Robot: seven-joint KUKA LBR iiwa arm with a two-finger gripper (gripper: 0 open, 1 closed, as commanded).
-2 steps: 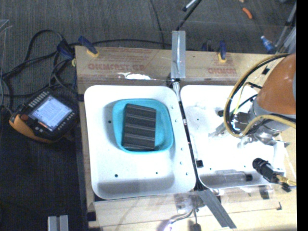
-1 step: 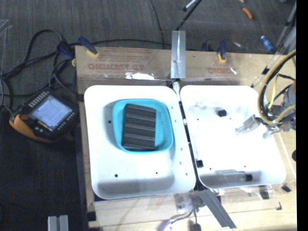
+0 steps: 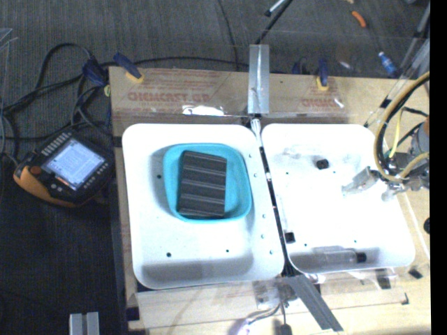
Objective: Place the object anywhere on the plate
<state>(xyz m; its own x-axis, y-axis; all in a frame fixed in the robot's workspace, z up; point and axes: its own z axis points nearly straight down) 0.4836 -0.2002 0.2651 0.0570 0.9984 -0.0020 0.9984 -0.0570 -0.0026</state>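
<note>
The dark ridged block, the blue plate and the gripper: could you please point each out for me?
Dark ridged block [image 3: 203,183], camera view, middle of its ribbed top.
Blue plate [image 3: 239,187], camera view, bare right rim.
Gripper [image 3: 363,181], camera view, at its fingertips over the right bin.

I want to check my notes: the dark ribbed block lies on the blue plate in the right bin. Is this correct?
Not quite. The camera view shows the dark ribbed block lying on the blue plate in the left bin, not the right bin. The rest is correct.
</note>
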